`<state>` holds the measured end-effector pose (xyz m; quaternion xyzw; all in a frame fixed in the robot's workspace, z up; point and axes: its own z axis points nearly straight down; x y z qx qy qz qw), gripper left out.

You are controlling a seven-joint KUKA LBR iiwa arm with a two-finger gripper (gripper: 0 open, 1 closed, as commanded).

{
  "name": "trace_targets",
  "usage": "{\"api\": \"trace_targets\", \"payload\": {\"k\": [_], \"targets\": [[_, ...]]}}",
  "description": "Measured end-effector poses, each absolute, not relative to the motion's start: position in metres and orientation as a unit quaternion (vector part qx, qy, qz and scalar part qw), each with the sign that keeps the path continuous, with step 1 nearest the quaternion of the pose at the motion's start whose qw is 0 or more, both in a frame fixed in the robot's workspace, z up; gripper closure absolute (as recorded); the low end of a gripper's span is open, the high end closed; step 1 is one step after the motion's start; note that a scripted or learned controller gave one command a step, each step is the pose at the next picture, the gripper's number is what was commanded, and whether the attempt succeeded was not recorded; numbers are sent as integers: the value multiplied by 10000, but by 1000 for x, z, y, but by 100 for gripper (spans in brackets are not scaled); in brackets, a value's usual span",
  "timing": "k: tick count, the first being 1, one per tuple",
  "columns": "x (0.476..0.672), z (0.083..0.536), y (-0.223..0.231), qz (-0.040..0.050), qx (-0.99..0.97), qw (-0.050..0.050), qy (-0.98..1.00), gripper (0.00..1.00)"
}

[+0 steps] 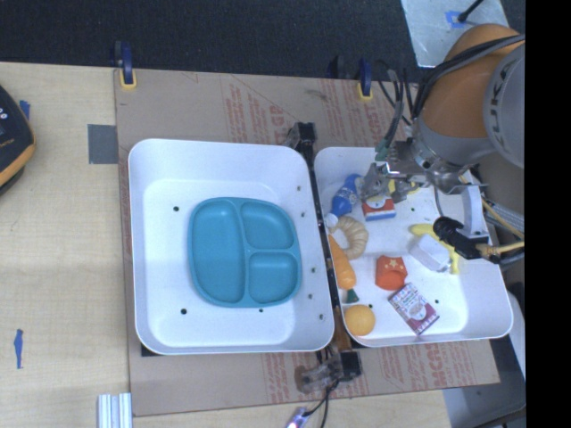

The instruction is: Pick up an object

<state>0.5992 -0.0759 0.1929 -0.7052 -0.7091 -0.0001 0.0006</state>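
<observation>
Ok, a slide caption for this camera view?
Gripper low in the right bin among small items; blue divided tray in the left bin.

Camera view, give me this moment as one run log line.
stage: reaching | gripper: low in right bin, over red and white carton | held: nothing visible | left bin: blue divided plate

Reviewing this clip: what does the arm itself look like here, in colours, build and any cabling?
The arm is a bulky, rounded grey body with a broad orange band above the wrist. Black cables loop along its upper side. It narrows to a small metallic end effector of grey and dark parts over the right bin. No markings are legible.
</observation>
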Motion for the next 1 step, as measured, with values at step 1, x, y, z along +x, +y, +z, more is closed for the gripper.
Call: {"api": "trace_targets", "payload": {"k": [1], "targets": [[572,224,-24,12,-7053,20,-7089,100]]}}
